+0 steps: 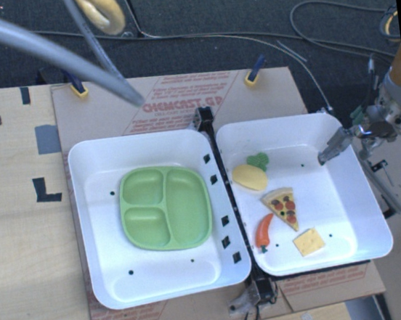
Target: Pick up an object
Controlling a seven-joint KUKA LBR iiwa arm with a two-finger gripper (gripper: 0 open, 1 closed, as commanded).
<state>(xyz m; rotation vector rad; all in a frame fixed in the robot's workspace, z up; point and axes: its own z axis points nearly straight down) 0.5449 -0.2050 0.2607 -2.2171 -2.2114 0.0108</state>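
The grey two-finger gripper (333, 148) sits at the right bin's (358, 244) upper-right rim; jaw state can't be told. Inside that bin: yellow lemon toy (250, 177), green leafy toy (258, 160), pizza slice (282, 208), red chili pepper (264, 231), yellow cheese square (309, 241). A green divided plastic plate (166, 207) lies in the left bin (93, 206).

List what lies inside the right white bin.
Inside the right white bin: a yellow lemon-shaped toy covering part of a green leafy toy, a pizza slice toy, a red chili pepper toy and a yellow cheese square.
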